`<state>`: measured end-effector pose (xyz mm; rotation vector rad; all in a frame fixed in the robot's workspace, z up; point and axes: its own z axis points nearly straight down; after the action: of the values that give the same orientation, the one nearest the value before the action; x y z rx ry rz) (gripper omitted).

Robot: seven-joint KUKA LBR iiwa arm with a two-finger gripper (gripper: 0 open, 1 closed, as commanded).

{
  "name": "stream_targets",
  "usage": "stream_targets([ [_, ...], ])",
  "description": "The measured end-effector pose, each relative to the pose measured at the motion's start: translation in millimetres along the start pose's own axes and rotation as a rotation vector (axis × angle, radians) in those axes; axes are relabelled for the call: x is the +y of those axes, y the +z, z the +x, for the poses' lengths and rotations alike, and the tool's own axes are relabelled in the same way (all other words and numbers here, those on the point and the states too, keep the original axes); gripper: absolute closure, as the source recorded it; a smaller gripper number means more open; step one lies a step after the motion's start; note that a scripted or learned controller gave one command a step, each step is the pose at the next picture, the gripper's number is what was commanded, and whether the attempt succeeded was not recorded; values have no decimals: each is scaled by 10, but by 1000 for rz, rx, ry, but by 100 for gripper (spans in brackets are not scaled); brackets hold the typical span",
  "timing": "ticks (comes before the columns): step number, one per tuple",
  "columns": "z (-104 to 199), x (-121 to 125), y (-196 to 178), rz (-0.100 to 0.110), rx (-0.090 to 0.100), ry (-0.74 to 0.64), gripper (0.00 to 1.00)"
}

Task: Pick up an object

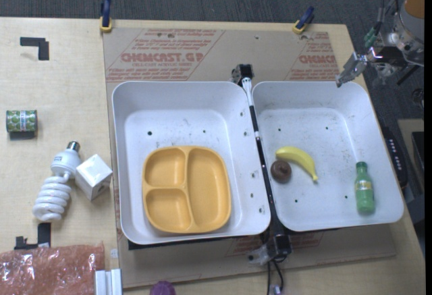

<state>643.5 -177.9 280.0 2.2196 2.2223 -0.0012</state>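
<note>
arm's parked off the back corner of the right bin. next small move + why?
Probably swing the gripper forward and in over the right bin, toward the banana. It sits past the bin's far right corner with nothing between its fingers, while the banana, the brown ball touching it and the green bottle all lie near the front.

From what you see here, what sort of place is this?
Probably a robotics lab bench for pick-up tests: two white bins sit on a board held by clamps, with toy-like items inside, such as a banana and a green bottle.
</note>
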Motion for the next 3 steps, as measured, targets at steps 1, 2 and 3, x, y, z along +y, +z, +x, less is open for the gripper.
stream_targets([
  [1,-253,156,1254,-1,0,1,0],
  [2,-270,-23,1870,-1,0,2,0],
  [3,-41,-505,1873,-1,0,3,0],
])
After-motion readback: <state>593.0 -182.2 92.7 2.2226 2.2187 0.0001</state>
